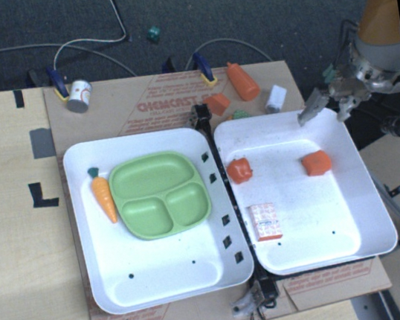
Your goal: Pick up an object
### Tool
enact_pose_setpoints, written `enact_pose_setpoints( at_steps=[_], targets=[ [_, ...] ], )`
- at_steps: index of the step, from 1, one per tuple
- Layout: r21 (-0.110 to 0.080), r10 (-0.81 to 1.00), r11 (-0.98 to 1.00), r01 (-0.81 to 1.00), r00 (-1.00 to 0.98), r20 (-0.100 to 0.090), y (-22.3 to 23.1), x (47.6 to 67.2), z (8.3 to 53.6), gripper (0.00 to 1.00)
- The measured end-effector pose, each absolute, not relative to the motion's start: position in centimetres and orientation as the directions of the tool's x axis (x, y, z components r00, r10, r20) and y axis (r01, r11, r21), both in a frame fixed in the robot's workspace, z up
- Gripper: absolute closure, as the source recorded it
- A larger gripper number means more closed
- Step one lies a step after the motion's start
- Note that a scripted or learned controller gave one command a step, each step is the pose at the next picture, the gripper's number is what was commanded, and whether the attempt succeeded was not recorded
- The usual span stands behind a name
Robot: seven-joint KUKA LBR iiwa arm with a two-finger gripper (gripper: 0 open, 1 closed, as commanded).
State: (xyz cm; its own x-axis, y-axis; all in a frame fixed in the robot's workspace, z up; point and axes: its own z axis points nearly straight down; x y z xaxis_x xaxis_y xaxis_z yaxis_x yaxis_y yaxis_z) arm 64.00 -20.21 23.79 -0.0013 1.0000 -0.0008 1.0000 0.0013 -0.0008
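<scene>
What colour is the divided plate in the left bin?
Light green. The divided plate shows best in the camera view, lying in the left bin beside a toy carrot.

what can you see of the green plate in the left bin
The green plate is a rounded-square tray that looks like matte plastic, split into three compartments: one wide one on top, two smaller ones below. It lies flat, slightly rotated, in the left bin, with a toy carrot right against its left edge.

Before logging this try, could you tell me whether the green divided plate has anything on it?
Empty: all three compartments of the green plate show bare green. The toy carrot lies beside its left rim, on the bin floor.
</scene>
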Motion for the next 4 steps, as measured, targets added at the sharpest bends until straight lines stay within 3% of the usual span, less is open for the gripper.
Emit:
enact_pose_setpoints(
  at_steps=[1, 2, 3, 4],
  targets=[
    [0.0, 1.0, 0.002, 1.0, -0.002, -0.001, -22.2, 60.0, 9.4, 0.0],
    [0.006, 1.0, 0.003, 1.0, -0.003, -0.003, -21.3, 67.0, 8.7, 0.0],
    [0.005, 1.0, 0.001, 1.0, -0.001, -0.004, -20.7, 62.3, 8.7, 0.0],
    [0.006, 1.0, 0.002, 1.0, -0.002, -0.004, -20.7, 62.4, 9.7, 1.0]
  ],
)
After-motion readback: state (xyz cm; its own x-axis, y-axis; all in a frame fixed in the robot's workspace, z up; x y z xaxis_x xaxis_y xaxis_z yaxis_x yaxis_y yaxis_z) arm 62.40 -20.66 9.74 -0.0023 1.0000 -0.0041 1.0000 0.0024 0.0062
